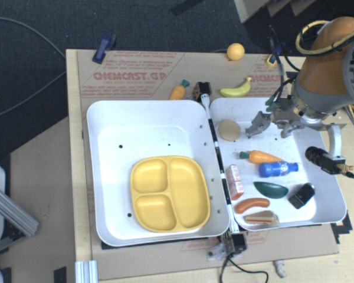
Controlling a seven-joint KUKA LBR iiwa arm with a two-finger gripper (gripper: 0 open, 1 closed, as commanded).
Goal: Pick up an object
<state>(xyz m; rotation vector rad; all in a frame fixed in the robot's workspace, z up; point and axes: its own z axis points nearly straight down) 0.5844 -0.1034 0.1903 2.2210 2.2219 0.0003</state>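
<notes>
- Gripper [271,124] above the right bin's [327,214] upper half, fingers [256,127] spread open, nothing between them
- Tan disc [229,130] just left of the fingers, near the bin's top-left corner
- Carrot [262,156] below the gripper, lying crosswise; blue bottle [277,169] just beneath it
- Dark green piece [271,188] lower down, black block [301,196] to its right
- Red-white packet [234,181] along the bin's left wall; sausage [252,204] and hot dog bun [261,218] at the bottom edge
- Left bin [106,128] holds a yellow divided plate [169,192], three compartments
- On the cardboard behind the bins: banana [236,88], small orange carrot toy [178,92], orange ball [236,51], blue clip [103,48]
- Arm [327,69] comes in from the right, orange band above the wrist
</notes>
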